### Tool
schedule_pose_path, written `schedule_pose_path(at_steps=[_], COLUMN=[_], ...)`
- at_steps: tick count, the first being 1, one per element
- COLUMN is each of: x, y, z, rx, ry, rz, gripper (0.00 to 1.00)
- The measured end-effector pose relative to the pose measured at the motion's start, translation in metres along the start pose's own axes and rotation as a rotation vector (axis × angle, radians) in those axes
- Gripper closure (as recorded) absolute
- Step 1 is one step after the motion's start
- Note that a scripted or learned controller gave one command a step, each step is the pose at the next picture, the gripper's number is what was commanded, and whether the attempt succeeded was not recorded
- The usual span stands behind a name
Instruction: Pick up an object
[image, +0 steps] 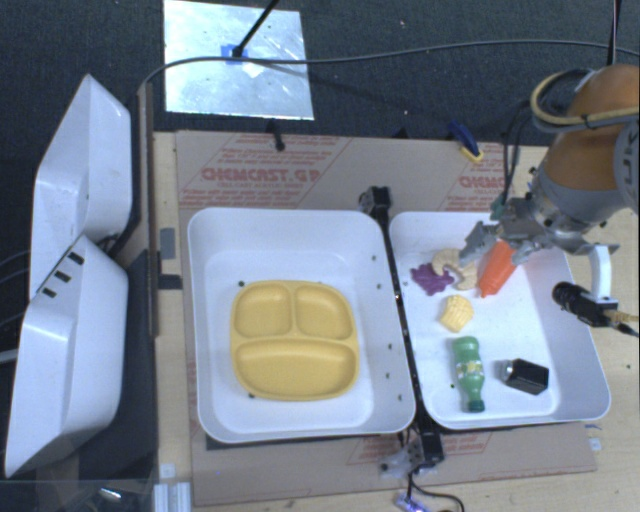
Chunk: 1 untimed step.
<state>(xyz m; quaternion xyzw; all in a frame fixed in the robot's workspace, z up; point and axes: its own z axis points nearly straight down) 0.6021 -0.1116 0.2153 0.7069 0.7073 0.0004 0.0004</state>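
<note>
Where the arm enters the right bin (590, 400), we see the tool (497, 250) clenched on an orange carrot (495, 270). Just below lie a corn cob (456, 314) and green bottle (467, 372).

Two white bins on a tabletop, arm over the right one

A yellow divided tray (295, 338) is seen in the left bin (210, 300). In the right bin (580, 390), an orange carrot (495, 270) is gripped by the pincer (497, 243), near a purple toy (431, 277), corn (456, 314), a green bottle (467, 372) and a black block (526, 376).
</note>
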Motion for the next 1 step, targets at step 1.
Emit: schedule_pose_path(at_steps=[1], x=[0.0251], y=[0.0338], z=[-0.0415], rx=[-0.004], ry=[0.000], rz=[-0.002], gripper=[0.00])
